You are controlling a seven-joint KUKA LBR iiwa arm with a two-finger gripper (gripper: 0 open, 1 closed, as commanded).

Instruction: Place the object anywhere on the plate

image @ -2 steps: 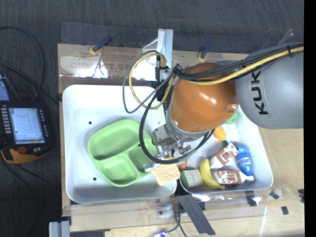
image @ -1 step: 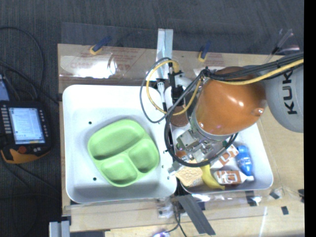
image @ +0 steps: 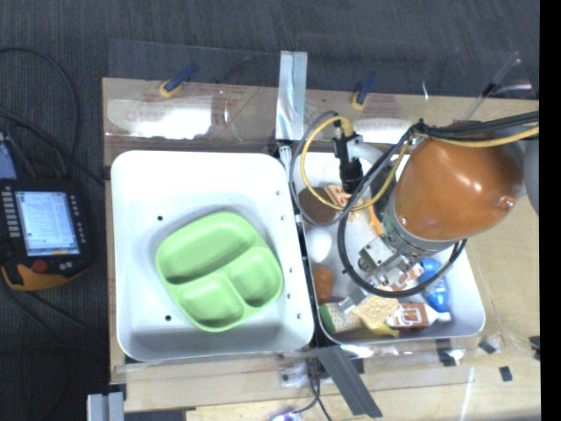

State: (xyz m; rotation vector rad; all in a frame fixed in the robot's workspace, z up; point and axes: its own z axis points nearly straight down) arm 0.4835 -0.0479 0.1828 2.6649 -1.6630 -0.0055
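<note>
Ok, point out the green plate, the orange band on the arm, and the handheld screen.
green plate [image: 220, 272]: camera view, centre divider.
orange band [image: 456, 191]: camera view, its dome.
handheld screen [image: 44, 220]: camera view, lit display.

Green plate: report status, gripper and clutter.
Gripper low in right bin, among piled objects. Green plate bare in left bin. Cables drape over the right bin.
</note>
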